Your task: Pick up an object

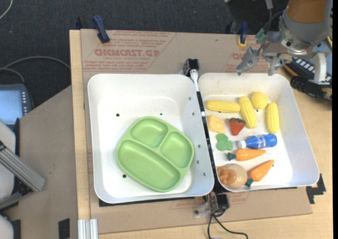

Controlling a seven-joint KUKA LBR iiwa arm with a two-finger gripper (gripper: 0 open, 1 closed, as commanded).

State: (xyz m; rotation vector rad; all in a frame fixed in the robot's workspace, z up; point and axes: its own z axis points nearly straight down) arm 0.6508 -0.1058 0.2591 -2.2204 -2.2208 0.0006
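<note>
Overhead, we see two shallow white bins of smooth moulded plastic, side by side on a counter [158,50] lined with brown cardboard printed in red. The left bin [105,95] holds a glossy green tray [155,153], rounded and split into three compartments, tilted slightly toward the near right corner.

The right bin [298,148] carries the toy food. Along its far part lie three ribbed yellow corn cobs: one [223,106] lying left to right, one [247,111] angled beside it, and one [272,117] upright at the right. A round yellow lemon [259,99] sits touching the middle cob. Nearer, we find a pale orange wedge [216,124], a red strawberry [237,125], a knobbly green broccoli piece [224,142], and a blue bottle [259,141] with a white cap lying on its side. Two orange carrots [249,154] [261,170] lie nearer still, and a tan rounded item [231,175] rests in the near left corner.

Beyond the counter, dark carpet and cables show on the left.

The hand [261,66] hangs over the far edge of the right bin, its metal fingers spread apart and holding nothing, well clear of the food.
</note>
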